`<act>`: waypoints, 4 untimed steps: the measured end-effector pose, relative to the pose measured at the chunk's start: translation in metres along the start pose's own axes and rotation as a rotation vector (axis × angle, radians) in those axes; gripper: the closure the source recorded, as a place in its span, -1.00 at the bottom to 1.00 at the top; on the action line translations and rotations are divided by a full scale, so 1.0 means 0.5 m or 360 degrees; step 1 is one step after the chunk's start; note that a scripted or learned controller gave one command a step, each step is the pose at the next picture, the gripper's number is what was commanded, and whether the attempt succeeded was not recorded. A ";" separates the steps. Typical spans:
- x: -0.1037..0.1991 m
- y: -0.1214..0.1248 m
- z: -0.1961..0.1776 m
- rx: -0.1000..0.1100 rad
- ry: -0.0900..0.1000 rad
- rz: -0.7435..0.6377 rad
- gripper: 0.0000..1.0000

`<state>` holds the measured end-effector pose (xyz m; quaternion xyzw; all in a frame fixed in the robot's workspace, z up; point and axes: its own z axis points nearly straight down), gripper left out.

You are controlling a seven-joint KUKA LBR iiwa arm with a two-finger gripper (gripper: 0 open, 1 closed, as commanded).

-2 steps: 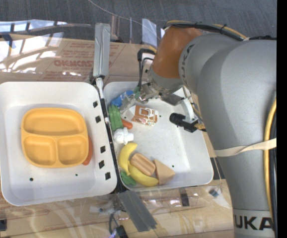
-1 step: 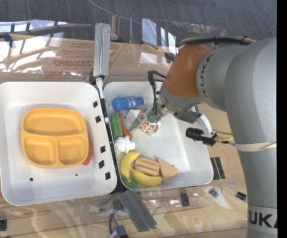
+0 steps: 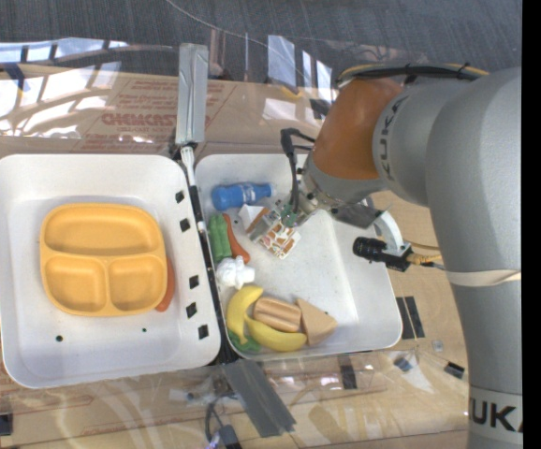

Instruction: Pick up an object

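My gripper (image 3: pixel 277 232) is low in the right bin (image 3: pixel 369 302), near its upper middle, with the grey arm and its orange band above it. A blue bottle (image 3: pixel 239 195) lies just up and left of the gripper. A green stick-shaped toy (image 3: pixel 219 237) and a thin orange piece (image 3: pixel 240 248) lie to its left by the bin's left wall. Below them sit a small white object (image 3: pixel 234 271), a yellow banana (image 3: pixel 248 327), a tan log-shaped piece (image 3: pixel 277 314) and a tan wedge (image 3: pixel 316 324). I see nothing held by the gripper.
The left bin (image 3: pixel 8 279) holds a yellow divided tray (image 3: pixel 104 258) with an orange item at its right edge (image 3: pixel 168 293). A black cable fitting (image 3: pixel 378 249) hangs over the right bin's right side. Cardboard lies behind both bins.
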<state>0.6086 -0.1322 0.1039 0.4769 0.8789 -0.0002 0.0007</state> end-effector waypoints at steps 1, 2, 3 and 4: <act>-0.032 -0.088 0.016 0.0004 0.0005 0.0504 1.00; 0.097 -0.089 -0.261 -0.0008 -0.0002 0.0827 1.00; 0.012 -0.228 0.001 0.0012 0.0006 0.1082 1.00; 0.012 -0.225 -0.002 0.0007 0.0004 0.1078 -1.00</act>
